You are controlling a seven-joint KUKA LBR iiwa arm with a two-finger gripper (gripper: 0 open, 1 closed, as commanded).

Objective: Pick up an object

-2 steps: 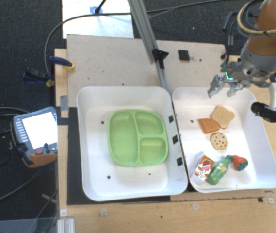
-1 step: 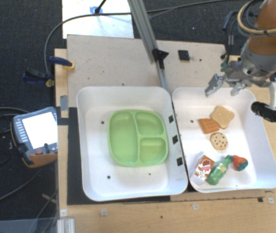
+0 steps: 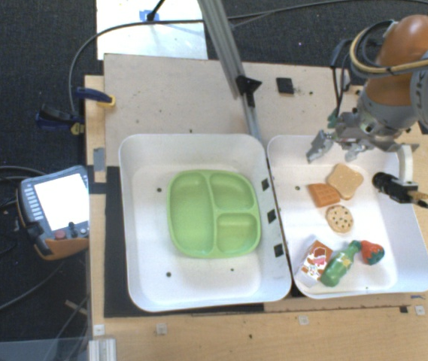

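On the tabletop point(image 3: 176, 89) stand two shallow white bins side by side. The left bin point(image 3: 142, 201) holds a green plastic tray point(image 3: 214, 213) with three compartments and rounded corners. The right bin point(image 3: 417, 254) holds the small objects: a tan toast slice point(image 3: 346, 180), touching it an orange square cracker point(image 3: 323, 194), below them a round cookie with dark chips point(image 3: 339, 219), and near the front wall a small carton point(image 3: 316, 261), a green bottle point(image 3: 339, 267) and a red and green piece point(image 3: 371, 253) close together. The carton has a red and white print, too small to read. The end effector point(image 3: 336, 147) hangs over the back part of the right bin, just beside the toast slice, its grey fingers spread apart and nothing between them. A grey pole point(image 3: 225, 43) crosses the tabletop at a slant. Left of the tabletop lies a handheld screen device point(image 3: 54, 209) with cables.
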